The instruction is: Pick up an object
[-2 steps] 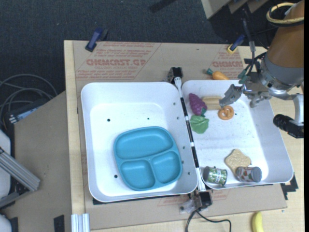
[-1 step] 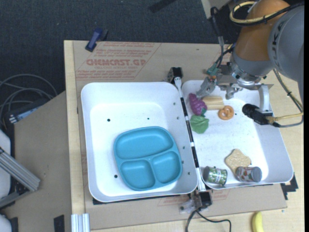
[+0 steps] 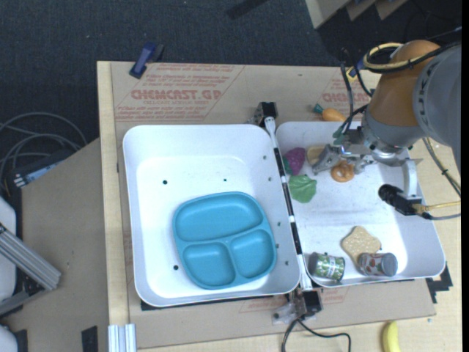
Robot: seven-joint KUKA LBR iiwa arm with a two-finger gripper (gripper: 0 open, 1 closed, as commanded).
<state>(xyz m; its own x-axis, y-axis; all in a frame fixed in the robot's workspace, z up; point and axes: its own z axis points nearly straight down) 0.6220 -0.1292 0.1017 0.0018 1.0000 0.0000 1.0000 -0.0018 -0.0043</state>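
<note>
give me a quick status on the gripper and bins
Gripper low at right bin's far end, over brown round item. No grasp seen. Purple, green pieces beside.

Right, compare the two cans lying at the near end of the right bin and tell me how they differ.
The green can has a green label and lies close to the divider between the bins; the red can has a red and white label and lies farther right, toward the bin's outer wall. The toast-shaped piece touches the red can's upper side, while the green can lies apart from it. Both are small, metal-ended and tipped on their sides in the right bin.
</note>
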